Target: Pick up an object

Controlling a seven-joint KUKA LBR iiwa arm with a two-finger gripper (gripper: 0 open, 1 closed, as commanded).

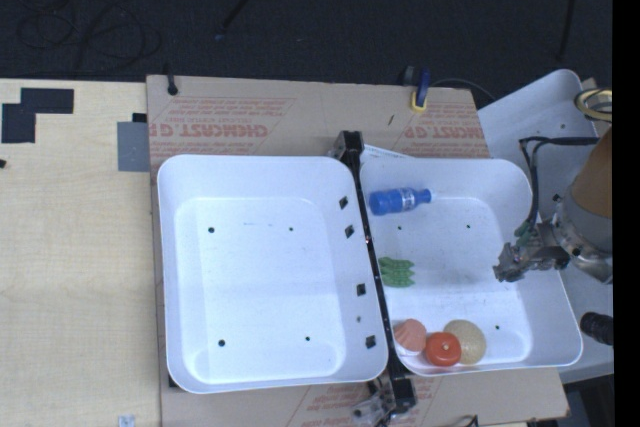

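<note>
Hand (pixel 512 267) hovers low at the right bin's (pixel 470 185) three o'clock edge; grip state, can't tell. Blue bottle (pixel 400 201) lies at eleven o'clock, green piece (pixel 396 272) centre-left, apparently unreached.

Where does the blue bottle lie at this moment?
The blue bottle lies on its side in the right bin, near its far left corner, beyond the green item.

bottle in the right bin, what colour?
Blue bottle with a white cap, clearest in the camera view.
</note>
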